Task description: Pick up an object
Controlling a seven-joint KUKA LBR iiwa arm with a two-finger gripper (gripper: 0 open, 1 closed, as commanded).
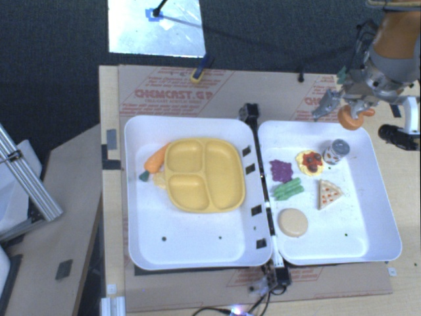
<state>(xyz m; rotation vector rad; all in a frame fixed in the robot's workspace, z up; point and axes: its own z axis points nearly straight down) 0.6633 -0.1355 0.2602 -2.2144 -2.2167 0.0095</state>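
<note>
**Orange piece at the gripper, hold unproven**

White and shallow, the right bin (393, 237) lay just below and in front of the gripper (347, 105). The left bin (141, 242) sat well off to its far side, across the centre divide. That bin carried a yellow compartment tray (200, 175), with a toy carrot (156, 158) touching the tray's far edge.

Closer to the gripper, the right bin held the small toy foods. A tan disc (293, 222) was farthest from it. Nearer were a pizza slice (329, 193), green beans (287, 189) and a purple cluster (281, 170). A yellow-and-red round piece (309, 162) and a small can (337, 151) lay nearest.

The task's likely thing, an orange piece (351, 118), sat right at the gripper's tip, over the bin's back rim. We could not tell whether the gripper was wide or narrow, nor whether it truly clamped the piece.

We judged the main risk to be a shallow or off-centre hold. If only an edge of the piece was caught, any swing of the arm could shake it loose. It might then fall outside the bin onto the cardboard, since it hung over the rim and not over the bin floor. It might also drop onto the can below and knock it over.
</note>
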